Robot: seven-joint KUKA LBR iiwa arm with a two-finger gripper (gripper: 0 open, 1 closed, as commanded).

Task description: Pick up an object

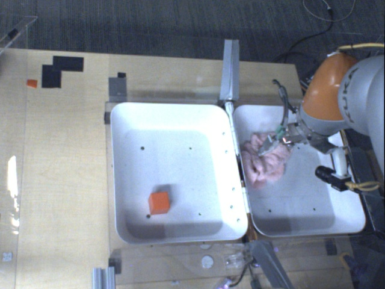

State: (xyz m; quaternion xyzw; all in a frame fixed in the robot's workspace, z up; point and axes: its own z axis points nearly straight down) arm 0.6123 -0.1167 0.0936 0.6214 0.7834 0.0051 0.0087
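pink cloth (264,159) lies bunched in the right bin (313,218), against its left wall. it looks soft, light and floppy; pinch a raised fold. gripper (278,138) sits at its upper edge; i cannot tell its opening. open floor lies right; orange block (159,203) well apart.

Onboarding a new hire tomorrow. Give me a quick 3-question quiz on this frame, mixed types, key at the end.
1. True or false: the orange cube lies in the right bin.
2. Which bin holds the pink cloth? A) left B) right
3. Fill in: the hand is over the ____ bin, at the cloth's upper edge.

Key: 1 false, it lies in the left bin; 2 B; 3 right.
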